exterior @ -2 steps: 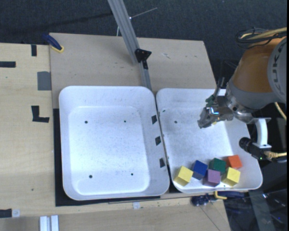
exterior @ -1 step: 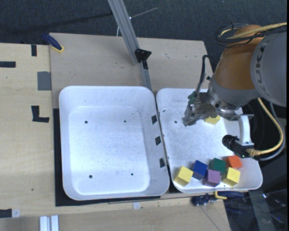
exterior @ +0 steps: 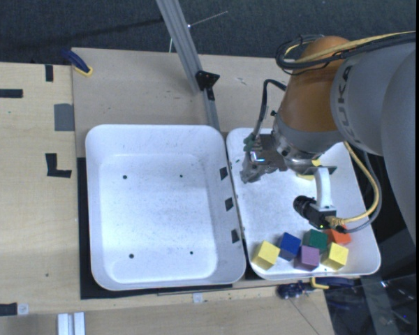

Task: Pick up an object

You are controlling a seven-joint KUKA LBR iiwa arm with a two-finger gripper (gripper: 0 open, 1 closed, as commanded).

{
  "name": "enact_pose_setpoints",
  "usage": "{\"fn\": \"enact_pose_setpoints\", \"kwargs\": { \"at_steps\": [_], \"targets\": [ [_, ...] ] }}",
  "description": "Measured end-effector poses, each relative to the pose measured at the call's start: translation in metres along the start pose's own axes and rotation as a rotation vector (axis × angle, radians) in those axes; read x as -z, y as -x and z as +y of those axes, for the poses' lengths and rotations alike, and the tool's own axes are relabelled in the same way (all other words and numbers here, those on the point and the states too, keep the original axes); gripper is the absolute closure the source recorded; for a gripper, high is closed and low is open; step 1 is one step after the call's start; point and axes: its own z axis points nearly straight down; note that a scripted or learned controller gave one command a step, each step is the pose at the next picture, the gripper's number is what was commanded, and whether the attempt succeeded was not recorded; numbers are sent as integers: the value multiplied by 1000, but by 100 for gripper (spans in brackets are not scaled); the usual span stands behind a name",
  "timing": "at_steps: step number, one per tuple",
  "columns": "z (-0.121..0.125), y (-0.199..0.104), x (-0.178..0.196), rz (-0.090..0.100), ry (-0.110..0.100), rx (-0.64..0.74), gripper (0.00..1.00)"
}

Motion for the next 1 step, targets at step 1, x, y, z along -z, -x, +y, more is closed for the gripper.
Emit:
{"fn": "enact_pose_setpoints", "kwargs": {
  "at_steps": [1],
  "targets": [
    [3, -52, 10, 1, 2, 1, 100]
  ]
}}
